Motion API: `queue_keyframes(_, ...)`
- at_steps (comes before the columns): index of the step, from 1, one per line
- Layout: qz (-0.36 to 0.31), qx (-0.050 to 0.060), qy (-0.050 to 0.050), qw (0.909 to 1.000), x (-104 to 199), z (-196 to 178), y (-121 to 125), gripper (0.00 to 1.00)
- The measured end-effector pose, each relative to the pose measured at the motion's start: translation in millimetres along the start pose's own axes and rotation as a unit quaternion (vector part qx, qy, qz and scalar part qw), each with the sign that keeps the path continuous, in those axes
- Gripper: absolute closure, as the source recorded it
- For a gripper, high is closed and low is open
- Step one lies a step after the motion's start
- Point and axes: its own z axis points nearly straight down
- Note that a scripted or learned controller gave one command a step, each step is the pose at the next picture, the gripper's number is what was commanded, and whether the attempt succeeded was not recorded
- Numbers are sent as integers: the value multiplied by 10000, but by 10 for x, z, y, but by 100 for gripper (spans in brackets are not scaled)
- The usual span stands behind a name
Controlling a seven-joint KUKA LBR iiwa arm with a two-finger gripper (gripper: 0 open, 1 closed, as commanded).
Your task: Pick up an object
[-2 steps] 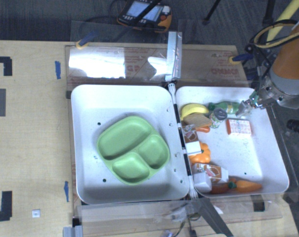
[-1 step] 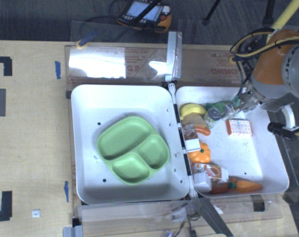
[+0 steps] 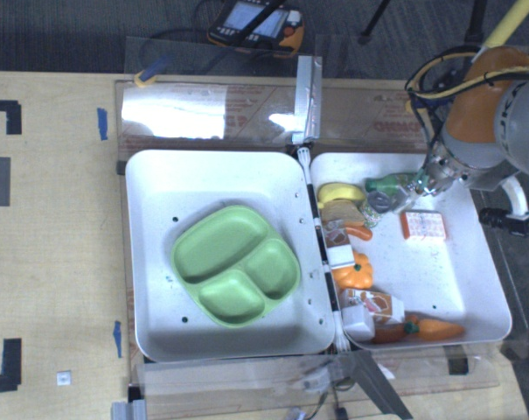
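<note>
The pincer (image 3: 428, 182) hangs low at the right bin's (image 3: 474, 261) far edge, right beside the green bottle (image 3: 388, 185); I cannot tell how wide it stands. Likely it's lining up on that bottle, since the other items crowd the bin's left wall.

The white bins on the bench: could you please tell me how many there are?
2. The left bin holds a green divided plate; the right bin holds the small food items along its left side.
</note>
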Motion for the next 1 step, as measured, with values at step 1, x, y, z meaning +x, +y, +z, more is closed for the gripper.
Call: queue_keyframes(1, -2028, 9, -43, 9792, -82, -5, -45, 100)
